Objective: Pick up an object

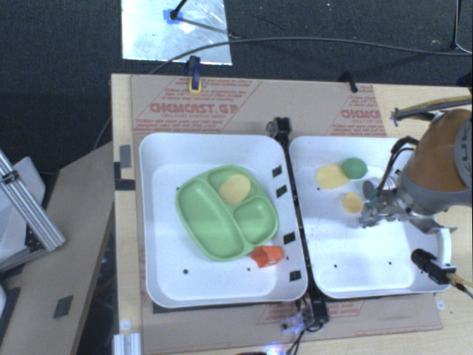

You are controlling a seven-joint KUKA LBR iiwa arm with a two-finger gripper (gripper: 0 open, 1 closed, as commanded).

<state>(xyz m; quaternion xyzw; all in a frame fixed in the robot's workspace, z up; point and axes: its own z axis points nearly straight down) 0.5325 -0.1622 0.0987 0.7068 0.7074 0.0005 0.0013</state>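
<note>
In the right bin my gripper hangs low near the middle, just below a small yellow piece. Its fingers are too small and dark to read. A larger yellow object and a green ball lie together toward the bin's far side. The left bin holds a green divided plate with a pale yellow object in its upper compartment. An orange-red block lies just off the plate's near edge.
The arm's grey and orange body covers the right bin's right side. A ridge with black clips divides the two bins. The near half of the right bin is bare white floor.
</note>
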